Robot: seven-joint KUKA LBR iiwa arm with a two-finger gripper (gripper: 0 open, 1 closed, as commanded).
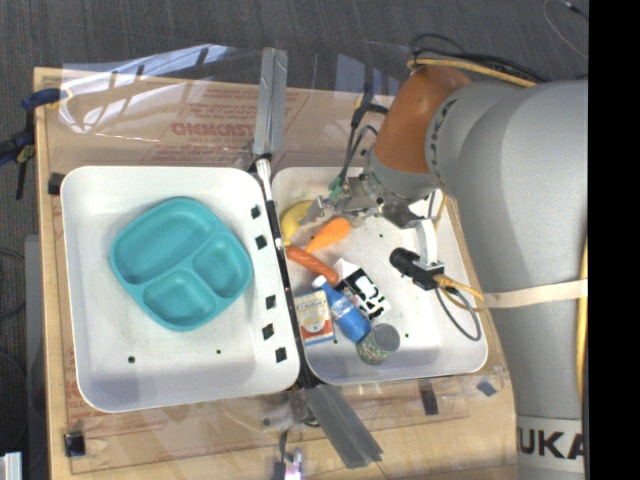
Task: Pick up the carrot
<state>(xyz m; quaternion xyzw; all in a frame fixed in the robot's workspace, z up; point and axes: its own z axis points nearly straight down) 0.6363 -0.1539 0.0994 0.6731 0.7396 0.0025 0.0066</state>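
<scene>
Teal divided plate point(181, 262) in left bin point(85, 298); yellow fruit point(293, 217), blue bottle point(347, 317) in right bin point(455, 343).

A light wooden bench point(130, 423) is standing on a dark grey carpeted floor point(150, 8), which is showing along the top and left of the view. A clear plastic sheet point(150, 88) is lying over the far part of the bench top, catching glare. Black cables point(15, 148) are trailing over the bench's left edge.
</scene>
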